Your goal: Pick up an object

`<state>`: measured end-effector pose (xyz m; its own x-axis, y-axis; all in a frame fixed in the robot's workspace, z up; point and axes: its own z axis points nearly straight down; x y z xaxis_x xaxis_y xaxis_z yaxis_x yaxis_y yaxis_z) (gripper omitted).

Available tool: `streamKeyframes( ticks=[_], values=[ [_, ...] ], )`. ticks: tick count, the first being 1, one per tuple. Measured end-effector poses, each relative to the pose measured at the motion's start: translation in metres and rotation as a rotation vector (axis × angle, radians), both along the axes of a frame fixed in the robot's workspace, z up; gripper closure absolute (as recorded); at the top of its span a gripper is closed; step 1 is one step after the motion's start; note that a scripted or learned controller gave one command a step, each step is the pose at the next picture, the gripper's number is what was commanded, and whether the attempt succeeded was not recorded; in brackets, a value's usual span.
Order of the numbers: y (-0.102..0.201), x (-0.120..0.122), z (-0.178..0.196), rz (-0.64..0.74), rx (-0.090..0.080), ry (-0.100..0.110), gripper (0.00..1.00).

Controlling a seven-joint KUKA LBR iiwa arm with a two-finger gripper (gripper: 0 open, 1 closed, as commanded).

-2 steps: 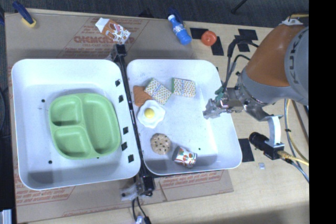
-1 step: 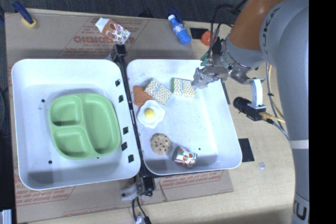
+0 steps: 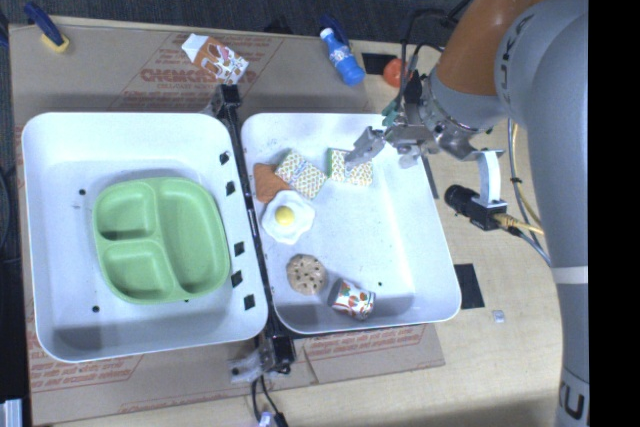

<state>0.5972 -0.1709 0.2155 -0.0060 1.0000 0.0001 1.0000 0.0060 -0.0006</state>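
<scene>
So the right bin (image 3: 425,245) has a bunch of small stuff to grab; closest to the gripper (image 3: 366,145) is a little green-and-white patterned packet (image 3: 351,167) near the bin's far side, and the gripper sits right over its upper right corner; honestly can't tell how the gripper is set from this angle, and nothing visibly sits in it; just left of that packet is a second patterned packet (image 3: 301,174), tilted, touching an orange wedge-shaped piece (image 3: 267,181) by the bin's left wall; below those lies a toy fried egg (image 3: 287,217), then a cookie (image 3: 305,273), and near the front wall a small colourful crumpled can (image 3: 351,299) lying on its side

Left bin (image 3: 50,165) holds a green divided plate (image 3: 160,240) with three compartments, sitting about in the middle

Outside the bins on the cardboard: a small orange-and-white carton (image 3: 214,57) beyond the left bin, a blue bottle (image 3: 342,55) beyond the right one, and a small orange-red ball (image 3: 393,71) next to it, partly behind the arm (image 3: 520,45)
</scene>
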Motion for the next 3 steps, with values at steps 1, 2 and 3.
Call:
streamKeyframes(
  ticks=[1, 2, 3],
  values=[
    [0.091, -0.068, 0.09, 0.001, 0.001, -0.002, 0.0],
    [0.125, -0.103, -0.025, -0.001, 0.001, 0.005, 0.0],
    [0.078, -0.039, 0.025, -0.003, -0.001, 0.0, 0.0]
  ],
)
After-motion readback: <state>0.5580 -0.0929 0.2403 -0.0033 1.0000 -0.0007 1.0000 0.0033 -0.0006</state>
